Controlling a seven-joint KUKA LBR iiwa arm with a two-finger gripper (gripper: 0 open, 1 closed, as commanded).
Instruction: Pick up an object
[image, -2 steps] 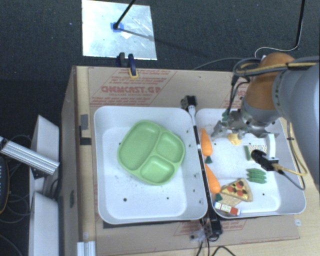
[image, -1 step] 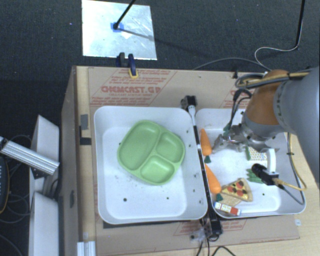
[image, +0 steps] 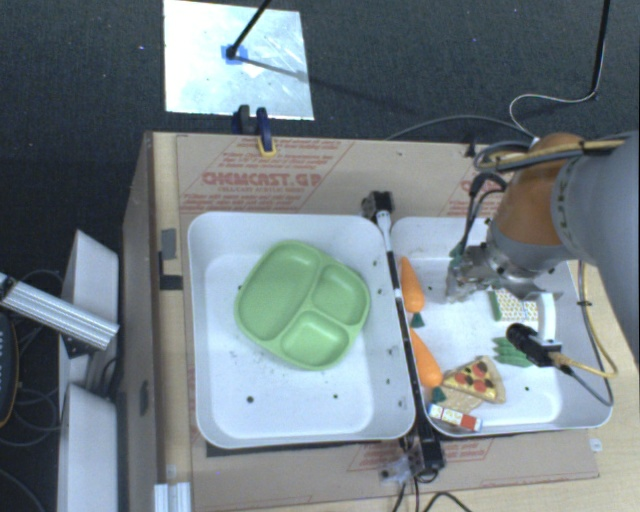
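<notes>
My gripper (image: 462, 283) hangs low over the right bin (image: 575, 400), near its upper left; whether it is clenched or released I cannot tell. Just to its left a toy carrot (image: 411, 284) lies against the bin's left wall, long axis running up-down, green end toward the near side. A second carrot (image: 425, 361) lies below it.

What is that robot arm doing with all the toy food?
A grey and orange robot arm reaches into the right bin, and its gripper hangs low near a toy carrot. Another carrot, a toy pizza slice and some other small toys also lie there. It isn't clear that it holds anything. The left bin holds a green divided plate.
</notes>
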